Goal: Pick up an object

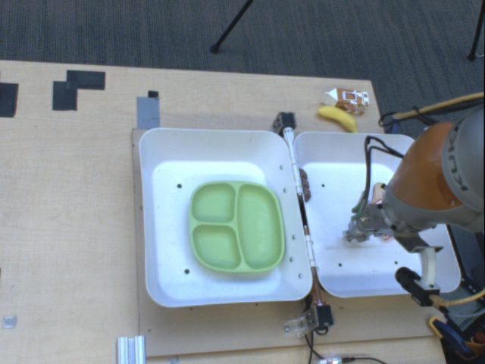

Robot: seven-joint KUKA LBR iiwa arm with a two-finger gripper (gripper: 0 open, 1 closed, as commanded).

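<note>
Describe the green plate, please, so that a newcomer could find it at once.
Look at the two white bins side by side and take the left bin. The green plate lies flat in its middle: pale green, rounded, divided into three compartments, and nothing else in that bin is green.

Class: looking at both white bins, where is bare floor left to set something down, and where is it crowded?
Right bin: bare floor between the centre divider and the gripper. Left bin: the green divided plate fills the middle, leaving narrow strips along the walls. It is crowded around the arm.
</note>
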